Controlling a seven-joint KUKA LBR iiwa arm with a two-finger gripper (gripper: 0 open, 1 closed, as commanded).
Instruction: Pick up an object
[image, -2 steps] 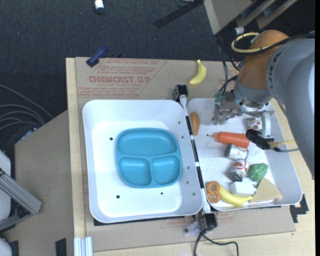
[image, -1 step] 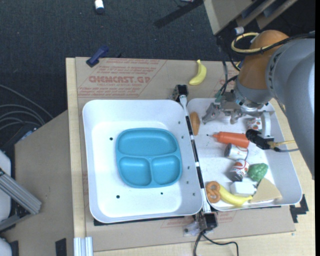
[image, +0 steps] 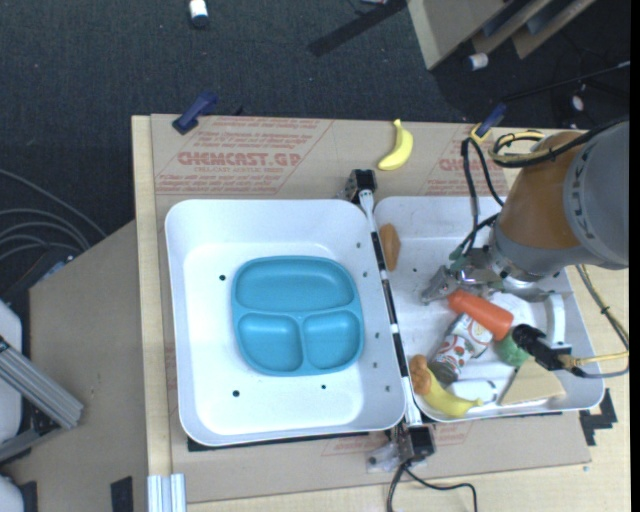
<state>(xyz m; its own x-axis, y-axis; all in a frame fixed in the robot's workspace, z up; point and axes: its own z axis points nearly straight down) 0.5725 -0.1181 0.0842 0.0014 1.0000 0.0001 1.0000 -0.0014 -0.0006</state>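
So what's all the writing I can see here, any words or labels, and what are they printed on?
"CHEMCAST GP": red print on the brown board under the bins, above the left bin.
Smaller red lines just beneath it: too blurred to read.
Red print on the same board near the right bin: partly covered, unreadable.
Red and white carton in the right bin: printed pattern, no legible words.

My arm (image: 560, 200) reaches in over the right bin (image: 420, 215). In that bin a carrot (image: 482, 311) lies above a can (image: 460, 350), with a banana (image: 447, 401) at the near edge. In the left bin (image: 200, 240) sits a divided plate (image: 296, 313). Behind both bins, another banana (image: 397, 148) lies on the bench (image: 250, 155).
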